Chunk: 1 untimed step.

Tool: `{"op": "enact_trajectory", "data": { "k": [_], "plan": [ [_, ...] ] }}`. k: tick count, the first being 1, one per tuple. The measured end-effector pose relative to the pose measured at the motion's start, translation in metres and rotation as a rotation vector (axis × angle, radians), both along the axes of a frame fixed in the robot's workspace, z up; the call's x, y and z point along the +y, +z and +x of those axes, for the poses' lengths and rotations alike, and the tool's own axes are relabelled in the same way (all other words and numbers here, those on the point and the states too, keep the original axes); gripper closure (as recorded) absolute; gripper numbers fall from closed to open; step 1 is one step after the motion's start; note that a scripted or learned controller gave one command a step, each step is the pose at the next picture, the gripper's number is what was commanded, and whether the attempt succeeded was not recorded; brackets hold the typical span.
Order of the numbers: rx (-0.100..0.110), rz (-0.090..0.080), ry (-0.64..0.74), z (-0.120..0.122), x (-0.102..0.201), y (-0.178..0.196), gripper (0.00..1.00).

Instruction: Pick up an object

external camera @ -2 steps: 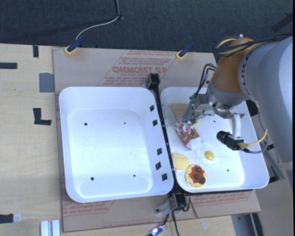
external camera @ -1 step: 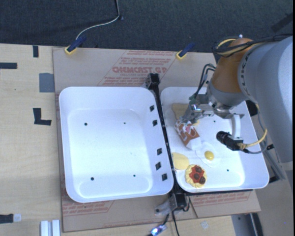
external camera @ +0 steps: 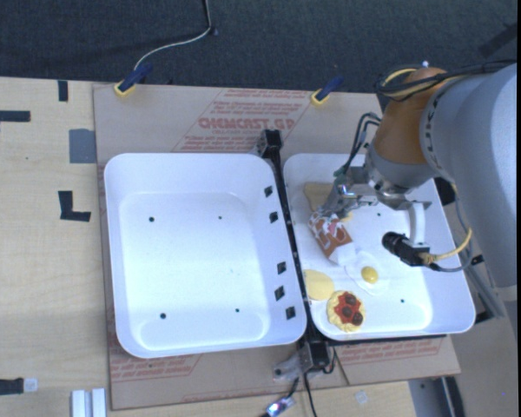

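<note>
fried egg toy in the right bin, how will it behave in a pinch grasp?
The fried egg lies flat and thin on the right bin floor, so fingers probably get little edge. Its glossy look suggests a slippery surface. It likely slides when pushed rather than rolling.

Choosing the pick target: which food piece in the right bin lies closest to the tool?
The red-and-white wrapped piece, directly below the tool; the fried egg, yellow piece and pizza lie farther down.
</note>
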State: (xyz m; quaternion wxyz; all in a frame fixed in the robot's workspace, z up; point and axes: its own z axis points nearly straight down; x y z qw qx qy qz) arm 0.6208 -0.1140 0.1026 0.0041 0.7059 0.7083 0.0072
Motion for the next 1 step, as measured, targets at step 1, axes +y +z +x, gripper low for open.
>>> {"op": "enact_trajectory", "data": {
  "k": [1],
  "plan": [
    [0.000, 0.000, 0.000, 0.0001, -0.0001, -0.0001, 1.00]
  ]
}}
